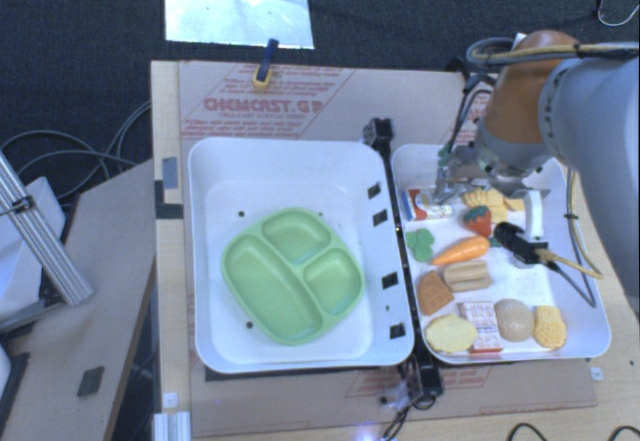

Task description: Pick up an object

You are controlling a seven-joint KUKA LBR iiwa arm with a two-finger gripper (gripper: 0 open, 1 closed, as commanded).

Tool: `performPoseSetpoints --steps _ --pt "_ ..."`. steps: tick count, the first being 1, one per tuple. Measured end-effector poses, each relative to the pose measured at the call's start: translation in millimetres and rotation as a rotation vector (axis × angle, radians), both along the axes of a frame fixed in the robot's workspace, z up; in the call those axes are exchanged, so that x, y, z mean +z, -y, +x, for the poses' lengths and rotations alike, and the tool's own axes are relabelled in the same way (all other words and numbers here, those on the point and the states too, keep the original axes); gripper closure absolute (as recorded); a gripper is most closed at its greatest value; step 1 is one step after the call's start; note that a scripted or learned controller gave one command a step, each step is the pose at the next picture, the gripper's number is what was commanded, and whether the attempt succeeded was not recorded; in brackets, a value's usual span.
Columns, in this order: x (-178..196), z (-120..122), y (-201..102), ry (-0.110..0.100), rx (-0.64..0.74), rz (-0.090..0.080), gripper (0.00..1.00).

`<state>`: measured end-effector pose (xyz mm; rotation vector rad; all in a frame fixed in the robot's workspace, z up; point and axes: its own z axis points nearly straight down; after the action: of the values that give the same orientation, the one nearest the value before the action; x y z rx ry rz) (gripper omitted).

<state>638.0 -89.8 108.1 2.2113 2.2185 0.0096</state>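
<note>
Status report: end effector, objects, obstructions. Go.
End effector low over right bin, far end. Toy foods crowd it: carrot, strawberry nearest. Green tray alone in left bin.

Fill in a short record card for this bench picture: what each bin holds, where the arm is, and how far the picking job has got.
left bin: one green divided tray
right bin: many toy foods, among them a carrot, a hot dog bun and a cracker
arm: reaches in from the right, over the far end of the right bin
hand: low over the bin's far left corner, near a small red and white packet
task state: nothing seen lifted yet
</note>
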Motion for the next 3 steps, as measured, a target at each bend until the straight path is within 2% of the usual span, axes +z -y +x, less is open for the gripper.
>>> performPoseSetpoints --steps 2,3 --pt "92.7 3.1 -3.6 -0.004 0.003 0.002 1.00" --pt "118.3 4.4 -3.8 -0.006 0.003 0.002 1.00"
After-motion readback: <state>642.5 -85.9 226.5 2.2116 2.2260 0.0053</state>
